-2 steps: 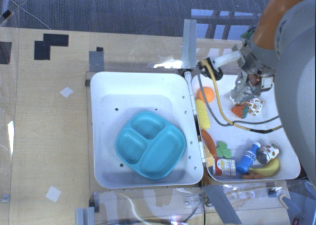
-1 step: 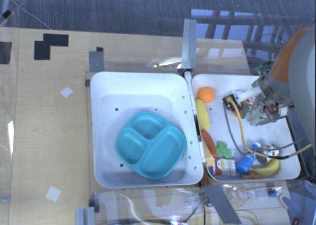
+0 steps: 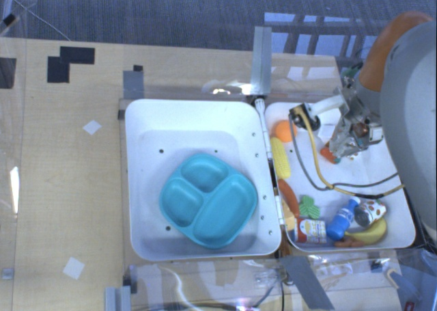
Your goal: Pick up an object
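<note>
My gripper (image 3: 339,149) hangs low over the upper middle of the right bin (image 3: 372,166), under the grey arm with its orange band. A small red-orange piece (image 3: 328,156) lies right at the gripper's tip, on its left side; whether it is held is unclear. Along the bin's left wall lie an orange ball (image 3: 282,130), a yellow corn cob (image 3: 280,159) and a red-orange sausage-like piece (image 3: 289,197). At the near end sit a green toy (image 3: 308,207), a red-labelled bottle (image 3: 311,231), a blue bottle (image 3: 343,217), a dark round item (image 3: 369,212) and a banana (image 3: 365,233).
The left bin (image 3: 136,166) holds a blue divided plate (image 3: 208,199) toward its near side. A yellow-and-black cable (image 3: 311,163) loops from the wrist down across the right bin's floor. A metal post (image 3: 261,63) stands behind the wall between the bins.
</note>
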Available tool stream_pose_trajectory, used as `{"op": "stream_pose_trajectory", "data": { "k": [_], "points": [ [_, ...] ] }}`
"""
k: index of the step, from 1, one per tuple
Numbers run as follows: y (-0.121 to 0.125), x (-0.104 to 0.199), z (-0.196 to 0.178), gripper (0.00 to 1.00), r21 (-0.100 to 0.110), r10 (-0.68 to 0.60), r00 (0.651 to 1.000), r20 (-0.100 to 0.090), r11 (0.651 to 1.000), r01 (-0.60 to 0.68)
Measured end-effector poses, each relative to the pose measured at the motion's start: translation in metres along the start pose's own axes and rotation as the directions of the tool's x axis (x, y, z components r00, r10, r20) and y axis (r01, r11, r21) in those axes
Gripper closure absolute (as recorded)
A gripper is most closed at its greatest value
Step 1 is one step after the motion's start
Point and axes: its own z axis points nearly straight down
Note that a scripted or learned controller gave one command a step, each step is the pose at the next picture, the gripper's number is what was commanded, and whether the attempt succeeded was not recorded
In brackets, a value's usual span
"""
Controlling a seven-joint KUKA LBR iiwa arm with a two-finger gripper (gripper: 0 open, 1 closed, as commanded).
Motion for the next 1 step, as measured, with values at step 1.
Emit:
{"op": "stream_pose_trajectory", "data": {
  "k": [1],
  "points": [
    [0.0116,0.0234,-0.0029,1.0,0.0,-0.031,1.0,0.001,1.0,0.031]
  ]
}}
